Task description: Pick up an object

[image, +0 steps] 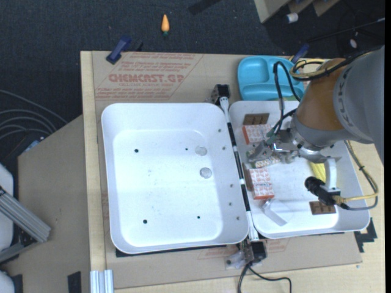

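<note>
- Nearest the camera, well on the near side of the gripper (264, 152), a grey strip (273, 213) is lying slantwise on the floor of the cluttered bin (296, 226). A small brown block (321, 208) is resting further toward the arm's side of the gripper, close to the bin's near rim.
- Just nearer than the gripper, the lower patterned box (261, 183), red and white, is lying flat against the wall shared with the neighbouring bin (165, 191). It is the loose thing closest to the gripper, so it is looking like the likeliest object to pick.
- The gripper is hanging low over the cluttered bin and pointing toward that shared wall. This is presumably because the program is aiming at the things crowded along it.
- Whether the gripper is spread or pressed together cannot be told from this angle, and nothing is showing as pinched in it.
- Across the shared wall from the gripper, the neighbouring bin is holding two small grey discs (203, 162), one just beyond the other, on a bare white floor.
- Just beyond the gripper, an upper patterned box (255, 133) is lying flat, with a brown piece (257, 119) touching its far edge.
- Farthest beyond the gripper, outside both bins, a blue tray (263, 78) is sitting on the bench.
</note>
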You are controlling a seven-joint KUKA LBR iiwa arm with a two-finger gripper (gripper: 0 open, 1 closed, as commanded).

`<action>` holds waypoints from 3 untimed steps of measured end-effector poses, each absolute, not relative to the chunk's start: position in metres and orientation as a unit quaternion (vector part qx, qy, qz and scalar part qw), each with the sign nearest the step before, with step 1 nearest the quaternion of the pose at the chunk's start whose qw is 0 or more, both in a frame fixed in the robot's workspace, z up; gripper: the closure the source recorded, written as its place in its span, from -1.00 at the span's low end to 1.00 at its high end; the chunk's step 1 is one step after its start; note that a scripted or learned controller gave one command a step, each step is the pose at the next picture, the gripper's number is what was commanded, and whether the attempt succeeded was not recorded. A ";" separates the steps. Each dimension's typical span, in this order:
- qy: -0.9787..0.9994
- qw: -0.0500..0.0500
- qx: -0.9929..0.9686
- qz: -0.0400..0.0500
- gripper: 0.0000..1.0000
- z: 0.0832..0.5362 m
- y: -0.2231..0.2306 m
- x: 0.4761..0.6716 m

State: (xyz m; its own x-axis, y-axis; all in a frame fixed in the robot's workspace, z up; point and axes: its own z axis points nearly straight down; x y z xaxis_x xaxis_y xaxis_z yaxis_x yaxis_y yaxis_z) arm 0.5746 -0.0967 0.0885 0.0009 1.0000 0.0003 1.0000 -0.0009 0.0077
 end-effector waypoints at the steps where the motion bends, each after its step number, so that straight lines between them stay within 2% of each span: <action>1: 0.707 0.000 0.707 0.000 -1.00 0.088 -0.099 0.652; 2: 0.708 0.002 0.706 0.001 1.00 0.099 -0.099 0.653; 3: 0.708 0.002 0.706 0.001 -1.00 0.099 -0.098 0.653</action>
State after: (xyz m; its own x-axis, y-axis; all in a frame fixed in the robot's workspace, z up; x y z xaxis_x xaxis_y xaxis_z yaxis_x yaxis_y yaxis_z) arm 0.6533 -0.0983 0.0990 -0.0021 1.0000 -0.0016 1.0000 0.0021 0.0034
